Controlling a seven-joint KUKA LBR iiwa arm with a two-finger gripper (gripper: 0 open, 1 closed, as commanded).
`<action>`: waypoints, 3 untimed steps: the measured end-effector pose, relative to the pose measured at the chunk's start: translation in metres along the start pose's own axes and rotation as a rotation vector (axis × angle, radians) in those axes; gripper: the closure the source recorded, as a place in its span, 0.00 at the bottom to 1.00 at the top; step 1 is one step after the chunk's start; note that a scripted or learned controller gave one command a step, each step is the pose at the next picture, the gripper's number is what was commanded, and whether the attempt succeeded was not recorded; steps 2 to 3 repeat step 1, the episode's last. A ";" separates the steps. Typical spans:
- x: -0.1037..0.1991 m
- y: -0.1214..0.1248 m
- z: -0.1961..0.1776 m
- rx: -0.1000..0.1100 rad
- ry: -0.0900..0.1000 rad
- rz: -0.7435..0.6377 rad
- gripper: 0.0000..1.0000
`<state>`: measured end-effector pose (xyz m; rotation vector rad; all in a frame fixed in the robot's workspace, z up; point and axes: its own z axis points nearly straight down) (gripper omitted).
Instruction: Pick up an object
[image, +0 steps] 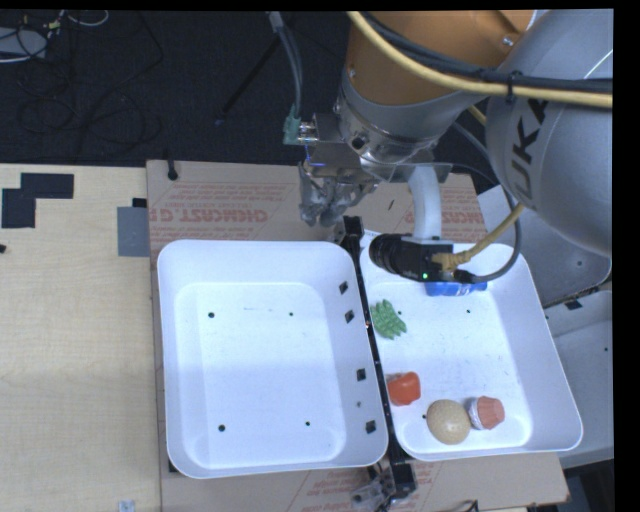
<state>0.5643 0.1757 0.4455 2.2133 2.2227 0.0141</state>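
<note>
While I hang above the far rim: my gripper (322, 205) sits over the cardboard behind the hinge strip (364, 340) between the bins; nothing is visibly between my fingers, and I cannot tell their spread.
Way to go: every pickable thing lies in the right bin (520, 350), nearer the camera than me and across the hinge strip.
Nearest candidate: green leafy piece (388, 320), just beside the hinge strip, long axis slanting away from it.
Further ones: red block (404, 388) near the strip; beige ball (449, 422) touching a red-capped piece (487, 411).
Count: four loose objects, two bins, one arm.
Left bin (180, 350): white floor with small dark dots.
</note>
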 end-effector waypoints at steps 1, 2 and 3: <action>0.069 0.018 0.081 0.020 -0.005 -0.002 1.00; 0.069 0.018 0.081 0.020 -0.005 -0.002 1.00; 0.069 0.018 0.081 0.020 -0.005 -0.002 1.00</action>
